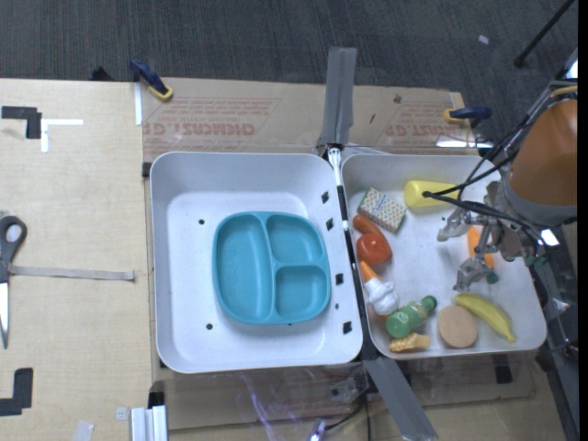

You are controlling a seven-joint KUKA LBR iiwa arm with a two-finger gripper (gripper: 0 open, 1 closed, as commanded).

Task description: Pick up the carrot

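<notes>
My tool (478,246) hangs over the right bin (418,168), toward its 3 o'clock side, with my orange band at the frame's 3 o'clock edge. Between the metal fingers (471,271) sits an orange piece, the carrot (475,242), so I read the tool as clamped on the carrot; its lower end is partly hidden by the fingers, and whether it is clear of the bin floor I cannot tell.

Around it in the same bin: a yellow lemon-like piece (424,194) at 12 o'clock, a speckled tan sponge block (382,209) just beside it toward 9, then a red tomato (373,246) below that at the bin's 9 o'clock wall. Lower down lie a small white and orange piece (377,288), a green bottle (409,317), an orange-yellow scrap (409,342) at 6 o'clock, a round tan cookie (457,326) and a banana (488,314) just beside it, toward 5 o'clock.

The left bin (175,246) holds a blue divided plate (272,267) at its centre.

Cardboard (230,122) lies behind the bins at 12 o'clock, bearing red print that appears upside down; I cannot read it with certainty. Scissors (7,255) rest on the tabletop (73,209) at 9 o'clock.
</notes>
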